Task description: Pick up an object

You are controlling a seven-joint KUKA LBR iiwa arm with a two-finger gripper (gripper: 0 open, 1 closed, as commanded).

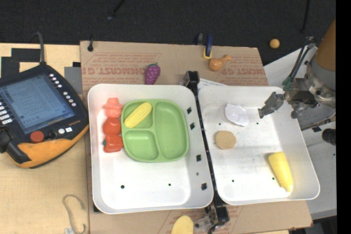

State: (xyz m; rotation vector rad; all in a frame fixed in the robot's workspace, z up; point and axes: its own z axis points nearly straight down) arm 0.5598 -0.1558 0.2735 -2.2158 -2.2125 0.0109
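over the right bin — hand open, empty.

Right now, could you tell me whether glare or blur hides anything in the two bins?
Camera view: lighting is even, with soft shadows; the white crumpled object nearly blends into the bright right bin; the pincer looks slightly soft, and the green plate and yellow corn are sharp.

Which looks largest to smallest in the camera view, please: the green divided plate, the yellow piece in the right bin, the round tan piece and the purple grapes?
1. Green divided plate
2. Yellow piece
3. Round tan piece and purple grapes: these look about alike, and the grapes lie farther from the camera, so I will not rank them.
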